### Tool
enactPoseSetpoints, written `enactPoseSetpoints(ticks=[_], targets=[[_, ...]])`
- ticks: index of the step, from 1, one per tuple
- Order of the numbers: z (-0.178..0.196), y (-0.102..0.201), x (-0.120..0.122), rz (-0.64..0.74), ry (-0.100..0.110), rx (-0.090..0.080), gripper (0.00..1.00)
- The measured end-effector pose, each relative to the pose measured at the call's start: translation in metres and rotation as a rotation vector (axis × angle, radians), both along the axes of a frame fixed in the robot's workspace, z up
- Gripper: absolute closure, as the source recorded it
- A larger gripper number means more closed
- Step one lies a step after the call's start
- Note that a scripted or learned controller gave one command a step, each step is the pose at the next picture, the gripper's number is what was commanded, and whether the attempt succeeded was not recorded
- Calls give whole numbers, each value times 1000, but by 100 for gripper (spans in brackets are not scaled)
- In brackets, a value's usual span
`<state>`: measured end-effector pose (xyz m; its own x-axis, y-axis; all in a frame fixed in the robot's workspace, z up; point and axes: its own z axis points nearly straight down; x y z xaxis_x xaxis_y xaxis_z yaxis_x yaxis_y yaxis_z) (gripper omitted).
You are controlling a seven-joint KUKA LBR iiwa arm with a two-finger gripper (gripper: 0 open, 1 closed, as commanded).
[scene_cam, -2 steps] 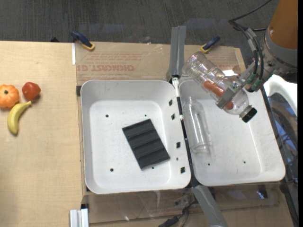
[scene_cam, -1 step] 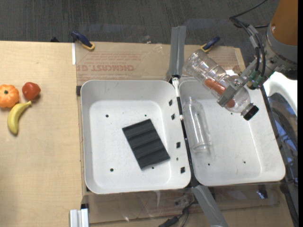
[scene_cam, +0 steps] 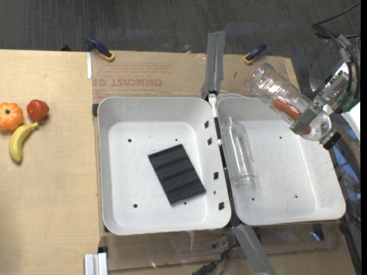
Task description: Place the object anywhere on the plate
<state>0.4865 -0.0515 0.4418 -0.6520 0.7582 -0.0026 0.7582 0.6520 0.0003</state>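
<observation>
Over the right bin's (scene_cam: 321, 208) far right corner, the gripper (scene_cam: 302, 121) pinches a clear plastic bottle (scene_cam: 274, 90), tilted in the air above the rim. A second clear bottle (scene_cam: 239, 153) lies along that bin's left wall, while the dark ribbed plate (scene_cam: 176, 173) rests flat in the left bin (scene_cam: 114, 153).

banana (scene_cam: 18, 142), tomato (scene_cam: 38, 109) and orange (scene_cam: 10, 117) lie together on wooden bench (scene_cam: 46, 211).
</observation>
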Motion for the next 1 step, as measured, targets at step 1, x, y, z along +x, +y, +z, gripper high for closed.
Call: enactPoseSetpoints(ticks=[1], targets=[[-63, 79, 76, -88, 6, 0, 100]])
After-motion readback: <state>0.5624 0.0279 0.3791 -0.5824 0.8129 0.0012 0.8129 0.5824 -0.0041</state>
